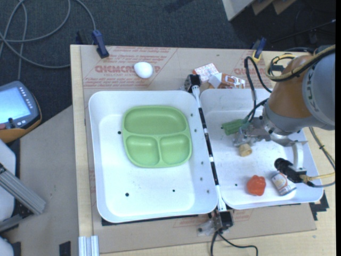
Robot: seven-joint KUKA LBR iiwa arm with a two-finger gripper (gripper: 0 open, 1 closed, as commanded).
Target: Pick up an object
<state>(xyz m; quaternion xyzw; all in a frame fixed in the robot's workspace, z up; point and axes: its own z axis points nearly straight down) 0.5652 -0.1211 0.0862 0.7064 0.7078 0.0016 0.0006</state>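
Observation:
In the right bin (229,180) lie a small tan cork-like piece (244,150), a green object (233,127), a red strawberry-like item (256,185) and a small can (283,184) near the right rim. My gripper (246,138) is low in this bin, its tip just above the tan piece and right beside the green object. The arm's grey and orange wrist (290,97) covers the bin's upper right part. Nothing can be seen held.
The left bin (106,185) holds a green three-compartment plate (157,135). A white egg-like ball (143,69) and some snack packets (216,77) lie on the cardboard behind the bins. Black cables (256,79) loop near the arm.

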